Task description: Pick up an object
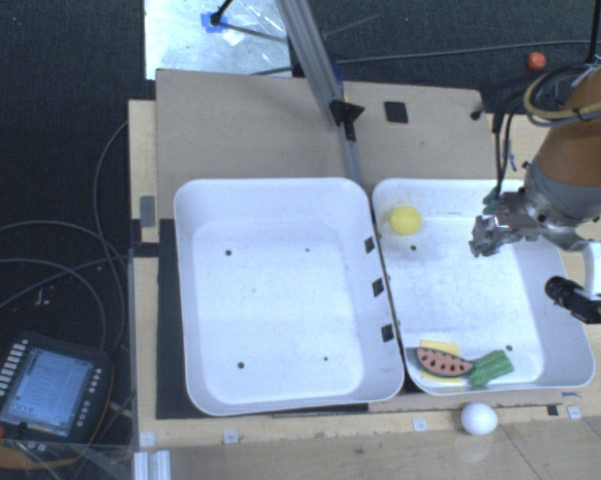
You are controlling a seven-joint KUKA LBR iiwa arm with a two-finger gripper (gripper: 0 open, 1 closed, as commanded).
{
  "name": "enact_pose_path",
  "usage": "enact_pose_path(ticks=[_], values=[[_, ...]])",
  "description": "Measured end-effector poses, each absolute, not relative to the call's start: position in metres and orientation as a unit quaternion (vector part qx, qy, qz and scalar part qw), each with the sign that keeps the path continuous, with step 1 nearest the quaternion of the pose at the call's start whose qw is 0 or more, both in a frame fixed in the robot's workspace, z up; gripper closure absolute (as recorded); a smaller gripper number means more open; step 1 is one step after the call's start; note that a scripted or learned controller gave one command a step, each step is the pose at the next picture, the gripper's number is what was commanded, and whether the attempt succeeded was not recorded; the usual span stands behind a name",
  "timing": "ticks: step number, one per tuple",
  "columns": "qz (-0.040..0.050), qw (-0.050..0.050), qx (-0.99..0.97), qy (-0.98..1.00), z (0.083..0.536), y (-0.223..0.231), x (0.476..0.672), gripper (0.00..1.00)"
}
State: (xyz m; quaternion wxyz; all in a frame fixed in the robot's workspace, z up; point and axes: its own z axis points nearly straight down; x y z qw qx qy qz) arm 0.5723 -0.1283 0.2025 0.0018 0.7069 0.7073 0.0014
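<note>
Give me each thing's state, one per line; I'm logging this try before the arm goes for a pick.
hand: over the right bin, nothing seen between its fingers.
yellow ball: lying loose near the right bin's far left corner.
watermelon slice: flat at the right bin's near edge.
green piece: lying beside the watermelon slice.
white ball: on the bench outside the bins.
left bin: sitting flat.
right bin: sitting flat.

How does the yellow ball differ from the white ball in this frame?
The yellow ball lies inside the right bin, near its far left corner; the white ball sits outside on the bench, just beyond that bin's near rim. One is yellow, the other white. Both are round, similar in size, and untouched by the gripper.
</note>
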Motion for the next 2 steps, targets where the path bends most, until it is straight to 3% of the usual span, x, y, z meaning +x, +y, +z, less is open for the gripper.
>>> enact_pose_path(ticks=[1, 2], values=[[0.001, 0.001, 0.707, 0.707, 0.233, -0.128, 0.573, 1.0], [0.0009, 0.0, 0.705, 0.709, 0.233, -0.074, 0.592, 1.0]])
